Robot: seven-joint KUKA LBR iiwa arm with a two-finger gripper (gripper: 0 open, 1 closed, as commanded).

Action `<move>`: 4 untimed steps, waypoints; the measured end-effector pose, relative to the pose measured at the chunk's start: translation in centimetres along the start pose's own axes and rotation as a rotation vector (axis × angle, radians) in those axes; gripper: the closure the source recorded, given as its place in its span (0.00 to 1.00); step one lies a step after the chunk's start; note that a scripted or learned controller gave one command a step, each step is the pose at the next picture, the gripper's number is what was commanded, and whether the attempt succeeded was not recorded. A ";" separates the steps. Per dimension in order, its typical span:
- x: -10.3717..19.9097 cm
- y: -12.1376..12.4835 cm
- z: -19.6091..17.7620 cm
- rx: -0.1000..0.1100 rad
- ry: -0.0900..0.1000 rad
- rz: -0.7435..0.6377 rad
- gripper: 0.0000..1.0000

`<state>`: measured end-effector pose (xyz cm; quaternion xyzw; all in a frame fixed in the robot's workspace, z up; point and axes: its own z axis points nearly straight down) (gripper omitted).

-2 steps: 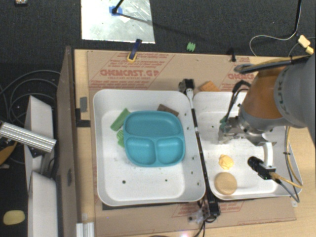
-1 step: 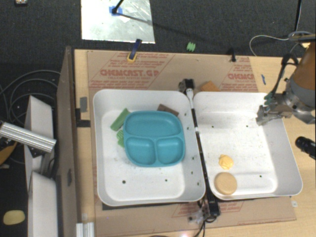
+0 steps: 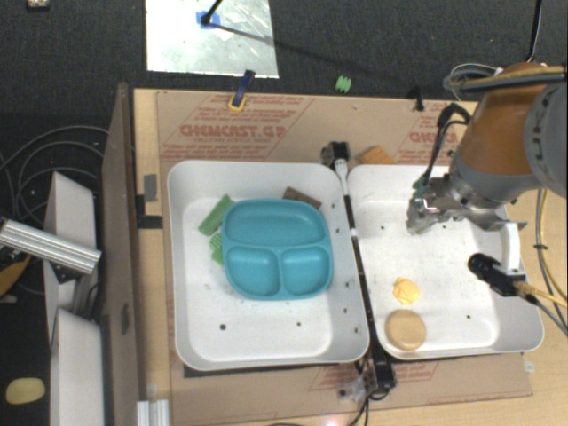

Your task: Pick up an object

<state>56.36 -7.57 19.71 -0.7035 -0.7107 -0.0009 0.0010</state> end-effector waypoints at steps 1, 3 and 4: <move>-0.5 0.0 -0.2 -0.001 -0.003 0.008 0.00; -1.7 -6.1 11.4 0.000 -0.002 0.010 0.00; -8.3 0.9 7.2 -0.012 -0.010 0.011 0.00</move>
